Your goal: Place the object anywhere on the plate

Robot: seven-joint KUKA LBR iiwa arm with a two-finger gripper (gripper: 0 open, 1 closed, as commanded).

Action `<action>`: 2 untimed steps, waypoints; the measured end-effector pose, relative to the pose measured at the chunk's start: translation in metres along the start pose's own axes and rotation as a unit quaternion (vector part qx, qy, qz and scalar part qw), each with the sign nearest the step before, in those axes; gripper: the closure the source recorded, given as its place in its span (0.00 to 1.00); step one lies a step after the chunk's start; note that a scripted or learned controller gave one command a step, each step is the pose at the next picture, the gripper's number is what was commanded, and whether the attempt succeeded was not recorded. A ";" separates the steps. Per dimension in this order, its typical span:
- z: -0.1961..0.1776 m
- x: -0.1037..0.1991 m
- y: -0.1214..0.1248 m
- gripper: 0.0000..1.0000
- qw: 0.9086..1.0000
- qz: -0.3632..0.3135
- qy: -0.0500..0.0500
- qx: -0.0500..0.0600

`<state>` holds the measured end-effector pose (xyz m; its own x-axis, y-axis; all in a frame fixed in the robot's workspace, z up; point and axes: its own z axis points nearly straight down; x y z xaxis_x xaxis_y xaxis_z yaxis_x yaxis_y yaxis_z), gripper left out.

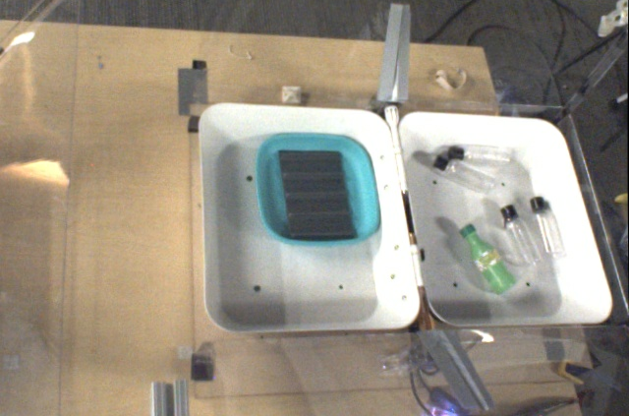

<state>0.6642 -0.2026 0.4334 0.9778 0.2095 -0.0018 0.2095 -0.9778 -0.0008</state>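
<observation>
Judging nothing picked yet, we must next grasp a bottle point(488, 259) at right for the teal plate point(366, 170) left of centre.

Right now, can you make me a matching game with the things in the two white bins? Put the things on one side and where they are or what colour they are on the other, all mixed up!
Things:
1. Plate
2. Dark ridged block
3. Green bottle
4. Clear vial lying on its side

Clues:
A. Lies on the plate
B. Teal, in the left bin
C. At the far end of the right bin, black cap pointing left
D. Near the front of the right bin, bright green

Right pairs: 1-B, 2-A, 3-D, 4-C
</observation>
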 end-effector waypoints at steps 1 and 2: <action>0.000 0.000 0.000 0.00 1.000 0.000 0.000 0.000; 0.000 0.000 0.000 0.00 1.000 0.000 0.000 0.000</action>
<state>0.6642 -0.2027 0.4335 0.9779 0.2091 -0.0015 0.2091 -0.9779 -0.0007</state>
